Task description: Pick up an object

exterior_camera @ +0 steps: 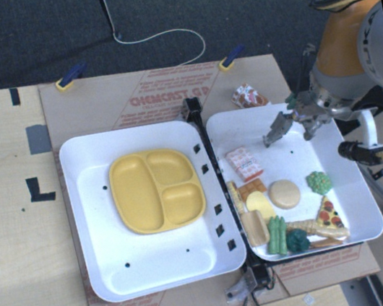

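- My gripper (292, 129) hangs over the far part of the right bin (359, 188), fingers spread, nothing between them.
- Nearest item: a pink-and-white packet (242, 163), below and left of my fingertips, apart from them.
- Further toward the near edge: a round tan bun (284, 194), a green broccoli piece (319, 182) and a pizza slice (328, 215).
- The left bin (90, 203) holds a yellow divided plate (157, 190).
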Robot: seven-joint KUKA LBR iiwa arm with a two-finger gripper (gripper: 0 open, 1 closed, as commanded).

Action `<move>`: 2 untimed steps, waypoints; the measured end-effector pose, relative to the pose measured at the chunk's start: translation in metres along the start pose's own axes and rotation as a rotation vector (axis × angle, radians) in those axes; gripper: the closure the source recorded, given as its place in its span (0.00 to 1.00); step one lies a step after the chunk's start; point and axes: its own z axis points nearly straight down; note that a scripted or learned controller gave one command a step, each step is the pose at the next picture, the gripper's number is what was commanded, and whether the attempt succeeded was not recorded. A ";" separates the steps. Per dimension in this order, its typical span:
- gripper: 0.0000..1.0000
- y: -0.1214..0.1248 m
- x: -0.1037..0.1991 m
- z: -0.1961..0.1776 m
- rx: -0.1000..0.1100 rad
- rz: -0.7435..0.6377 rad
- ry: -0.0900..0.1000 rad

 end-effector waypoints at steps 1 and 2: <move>0.00 -0.027 0.053 0.088 0.011 -0.002 0.004; 0.00 0.012 0.062 0.101 -0.001 -0.002 0.000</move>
